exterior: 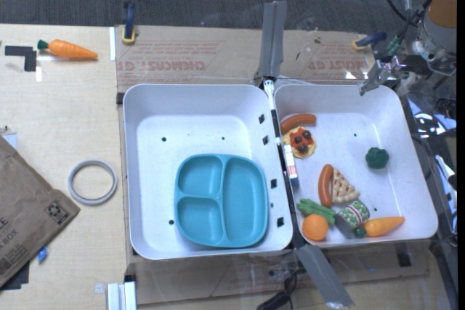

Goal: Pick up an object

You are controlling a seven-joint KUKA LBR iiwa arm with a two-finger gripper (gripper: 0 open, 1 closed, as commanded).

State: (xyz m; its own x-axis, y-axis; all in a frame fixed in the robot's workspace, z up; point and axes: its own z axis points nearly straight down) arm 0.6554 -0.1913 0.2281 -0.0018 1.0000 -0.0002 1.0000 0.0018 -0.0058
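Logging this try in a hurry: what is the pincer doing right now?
Pincer: above the right bin's far rim; open or closed cannot be told.

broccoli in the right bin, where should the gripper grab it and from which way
Probably straight down from above, closing across the middle of the broccoli. It is a small rounded lump lying alone on the floor of the right bin, apart from the food pile at the bin's front, so fingers have room on either side. The gripper is over the bin's back rim.
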